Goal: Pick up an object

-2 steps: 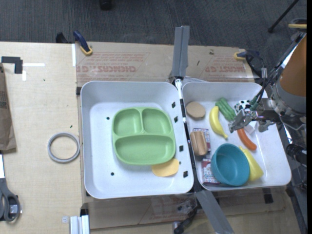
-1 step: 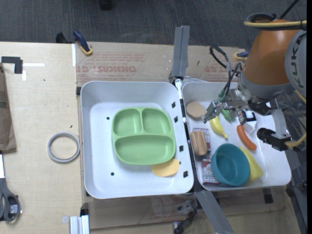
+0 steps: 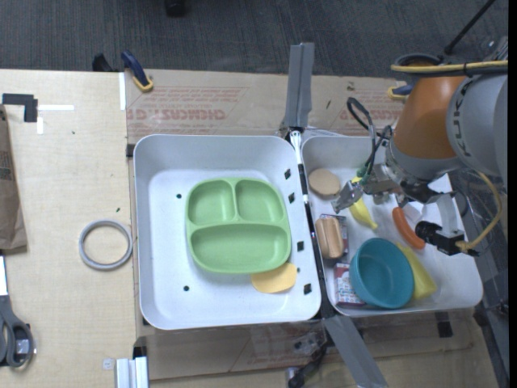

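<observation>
Gripper low in right bin, by yellow obj at 6 o'clock; finger state unclear, nothing lifted yet.

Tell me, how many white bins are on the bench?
2. The left bin holds a green plate; the right bin holds a blue bowl and small items. The arm partly covers the right one.
</observation>
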Controlling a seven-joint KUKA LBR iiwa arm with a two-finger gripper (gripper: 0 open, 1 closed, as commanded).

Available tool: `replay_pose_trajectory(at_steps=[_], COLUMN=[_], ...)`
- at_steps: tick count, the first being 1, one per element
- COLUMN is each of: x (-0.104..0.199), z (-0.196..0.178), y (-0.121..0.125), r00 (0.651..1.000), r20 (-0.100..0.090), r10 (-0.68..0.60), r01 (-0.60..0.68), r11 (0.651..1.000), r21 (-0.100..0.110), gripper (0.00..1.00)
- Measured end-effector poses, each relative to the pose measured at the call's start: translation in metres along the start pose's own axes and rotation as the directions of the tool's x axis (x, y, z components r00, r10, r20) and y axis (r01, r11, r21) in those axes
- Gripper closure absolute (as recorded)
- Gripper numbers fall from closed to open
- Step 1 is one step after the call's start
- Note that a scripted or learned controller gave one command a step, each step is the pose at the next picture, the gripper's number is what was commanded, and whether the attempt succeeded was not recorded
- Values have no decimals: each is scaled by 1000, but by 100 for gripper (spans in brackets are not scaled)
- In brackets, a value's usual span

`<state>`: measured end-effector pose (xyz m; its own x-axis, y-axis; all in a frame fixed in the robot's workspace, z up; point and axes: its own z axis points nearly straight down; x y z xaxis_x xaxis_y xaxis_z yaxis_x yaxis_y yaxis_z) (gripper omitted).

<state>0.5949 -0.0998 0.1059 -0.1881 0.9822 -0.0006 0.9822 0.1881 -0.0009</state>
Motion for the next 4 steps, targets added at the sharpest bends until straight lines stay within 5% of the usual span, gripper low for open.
replay_pose_trajectory(at_steps=[1, 2, 3, 4], x=[-1, -11, 6, 6], z=[-10, 15, -77, -76], y=[0, -60, -49, -49], r00=[1000, 952, 999, 999], r20=[1, -1, 0, 0], r10=[4, 307, 39, 40], r01=[-4, -307, -39, -40], r11=[1000, 952, 999, 999], r21=[-1, 2, 0, 0], gripper=[100, 100, 100, 0])
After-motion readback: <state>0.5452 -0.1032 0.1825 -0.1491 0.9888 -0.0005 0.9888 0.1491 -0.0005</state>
